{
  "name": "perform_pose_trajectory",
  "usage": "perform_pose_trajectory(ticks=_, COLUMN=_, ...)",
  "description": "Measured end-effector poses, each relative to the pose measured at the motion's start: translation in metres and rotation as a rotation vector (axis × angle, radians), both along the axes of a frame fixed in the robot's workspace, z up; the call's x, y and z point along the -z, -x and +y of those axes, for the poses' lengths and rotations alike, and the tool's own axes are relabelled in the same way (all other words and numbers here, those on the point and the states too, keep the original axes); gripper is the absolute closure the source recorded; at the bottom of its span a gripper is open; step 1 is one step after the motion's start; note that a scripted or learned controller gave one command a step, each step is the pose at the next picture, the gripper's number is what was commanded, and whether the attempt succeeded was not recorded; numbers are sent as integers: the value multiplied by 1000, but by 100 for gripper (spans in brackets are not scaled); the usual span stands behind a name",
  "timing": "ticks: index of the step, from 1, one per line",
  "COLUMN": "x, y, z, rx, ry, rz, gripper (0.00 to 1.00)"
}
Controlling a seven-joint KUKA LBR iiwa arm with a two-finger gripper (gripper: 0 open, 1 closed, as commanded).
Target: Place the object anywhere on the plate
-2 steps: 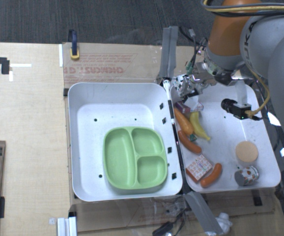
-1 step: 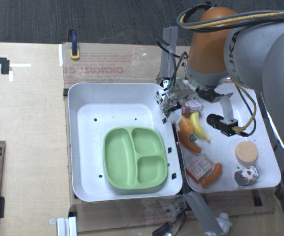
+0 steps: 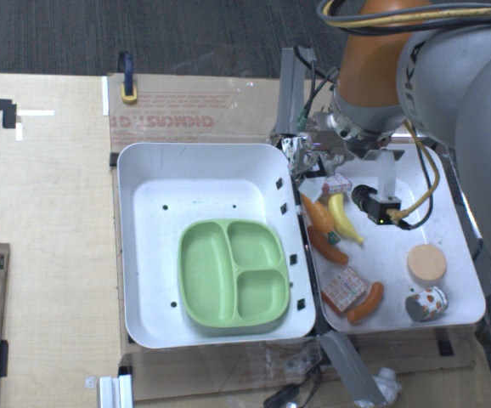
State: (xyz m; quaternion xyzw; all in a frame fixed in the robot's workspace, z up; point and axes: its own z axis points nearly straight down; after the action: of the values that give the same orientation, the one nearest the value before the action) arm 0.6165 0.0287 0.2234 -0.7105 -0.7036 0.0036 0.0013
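A light green plate point(image 3: 231, 272) with three compartments lies in the left bin point(image 3: 143, 228) and holds nothing. My gripper point(image 3: 334, 177) hangs low over the upper left corner of the right bin point(image 3: 458, 228), under the orange wrist band. Directly below it lie a yellow banana point(image 3: 341, 216) and an orange carrot point(image 3: 319, 214), side by side. The wrist and cables hide the gripper tips, and I see nothing lifted off the bin floor.
More items lie in the right bin: a red sausage point(image 3: 329, 251), a second sausage point(image 3: 366, 303), a checkered packet point(image 3: 344, 288), a tan round block point(image 3: 426, 263) and a small patterned piece point(image 3: 424, 305). The bins' shared walls point(image 3: 303, 245) separate plate and objects.
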Motion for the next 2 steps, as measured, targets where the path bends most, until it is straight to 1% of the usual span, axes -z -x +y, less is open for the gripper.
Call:
perform_pose_trajectory(ticks=1, x=37, y=54, z=35, rx=-89, ry=-1, rz=4, gripper=100)
perform_pose_trajectory(ticks=2, x=37, y=53, z=35, rx=-89, ry=-1, rz=3, gripper=0)
